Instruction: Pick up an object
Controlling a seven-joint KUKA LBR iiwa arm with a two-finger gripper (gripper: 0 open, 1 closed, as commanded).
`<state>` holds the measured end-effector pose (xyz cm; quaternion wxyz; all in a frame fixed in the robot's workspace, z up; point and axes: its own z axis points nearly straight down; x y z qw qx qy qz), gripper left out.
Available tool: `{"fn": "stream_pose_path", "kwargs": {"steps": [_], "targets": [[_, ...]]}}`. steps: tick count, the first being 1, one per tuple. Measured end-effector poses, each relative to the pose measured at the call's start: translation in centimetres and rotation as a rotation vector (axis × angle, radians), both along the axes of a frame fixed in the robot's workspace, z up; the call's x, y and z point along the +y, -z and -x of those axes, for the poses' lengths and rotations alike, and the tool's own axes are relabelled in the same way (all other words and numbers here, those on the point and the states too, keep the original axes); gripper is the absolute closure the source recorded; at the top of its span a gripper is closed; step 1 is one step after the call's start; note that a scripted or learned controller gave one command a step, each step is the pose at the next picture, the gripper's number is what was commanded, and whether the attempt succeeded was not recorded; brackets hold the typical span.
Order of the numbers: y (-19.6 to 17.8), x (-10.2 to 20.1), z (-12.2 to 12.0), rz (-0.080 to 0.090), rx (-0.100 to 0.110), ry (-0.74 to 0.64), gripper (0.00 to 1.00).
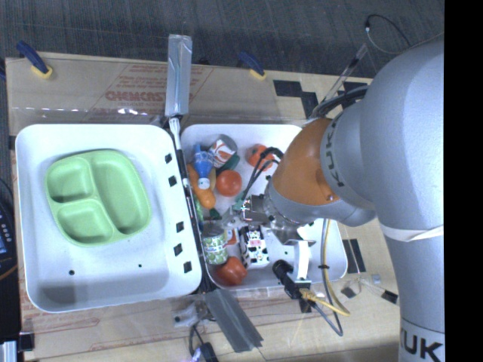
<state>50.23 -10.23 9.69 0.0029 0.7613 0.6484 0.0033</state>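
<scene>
My gripper (pixel 253 236) hangs low in the right bin (pixel 332 266), under the orange band of the wrist. Around it lie several small objects: a red tomato-like ball (pixel 229 182), an orange piece (pixel 205 198), a blue-and-white bottle (pixel 201 163), a round tin (pixel 222 150), an orange item (pixel 259 155), a green-labelled jar (pixel 214 248), a red ball (pixel 232 272) and a black-and-white patterned block (pixel 255 249) just under the wrist. I cannot make out the fingertips among the clutter.
The left bin (pixel 38 277) holds a green divided plate (pixel 96 194). A grey divider bar (pixel 178 74) runs between the bins. Cables (pixel 328 296) trail from the wrist over the right bin's front edge. The arm covers the right half of the right bin.
</scene>
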Motion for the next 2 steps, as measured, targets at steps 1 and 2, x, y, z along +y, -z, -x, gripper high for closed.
{"fn": "stream_pose_path", "kwargs": {"steps": [1,2], "targets": [[-1.2,-1.0,0.0,0.014,-0.005,0.008,1.0],[-11.8,5.1,-5.0,-0.002,0.012,0.054,1.0]]}}
